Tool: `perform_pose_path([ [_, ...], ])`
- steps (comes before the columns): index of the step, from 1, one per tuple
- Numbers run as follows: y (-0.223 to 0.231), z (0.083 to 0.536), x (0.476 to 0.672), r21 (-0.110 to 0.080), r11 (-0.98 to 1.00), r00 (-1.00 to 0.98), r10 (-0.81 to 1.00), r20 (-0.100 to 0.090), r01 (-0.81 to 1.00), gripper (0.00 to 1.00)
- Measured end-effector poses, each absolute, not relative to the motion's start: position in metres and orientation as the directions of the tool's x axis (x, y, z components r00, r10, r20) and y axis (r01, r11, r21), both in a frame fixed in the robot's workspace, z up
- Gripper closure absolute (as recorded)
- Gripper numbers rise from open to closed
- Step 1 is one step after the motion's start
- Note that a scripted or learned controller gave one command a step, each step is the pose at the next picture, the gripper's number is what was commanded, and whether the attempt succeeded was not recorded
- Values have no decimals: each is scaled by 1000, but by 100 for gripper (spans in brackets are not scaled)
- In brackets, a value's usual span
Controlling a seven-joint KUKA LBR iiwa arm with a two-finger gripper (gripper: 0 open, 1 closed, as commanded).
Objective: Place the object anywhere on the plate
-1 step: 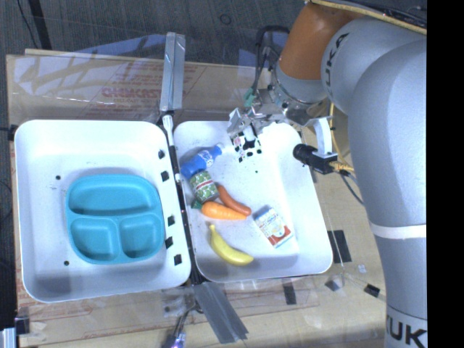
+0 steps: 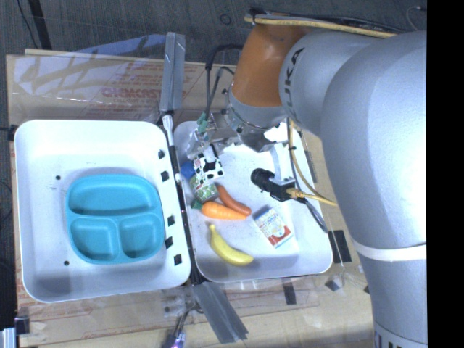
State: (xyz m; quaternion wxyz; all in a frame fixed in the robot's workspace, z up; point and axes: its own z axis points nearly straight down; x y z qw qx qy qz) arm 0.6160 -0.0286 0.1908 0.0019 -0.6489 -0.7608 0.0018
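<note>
Lying near the right bin's (image 2: 319,256) front, well apart from the blue plate (image 2: 114,218), the banana (image 2: 229,248) looks light, smooth, best pinched mid-curve; the gripper's (image 2: 209,151) state I cannot tell.

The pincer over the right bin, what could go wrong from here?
The pincer hangs over a tight cluster: the carrots, a small green packet and a black-and-white item touch, so it may grab two or none. The blue plate sits in the other bin, so a loose grasp could drop mid-carry.
</note>
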Motion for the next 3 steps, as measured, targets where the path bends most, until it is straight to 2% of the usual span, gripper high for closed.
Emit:
perform_pose_path([
  [1,25,191,540,-6,79,-79,997,0,997,100],
  [2,77,192,512,-7,273,-273,962,1,962,100],
  [3,77,192,512,-6,272,-272,962,1,962,0],
])
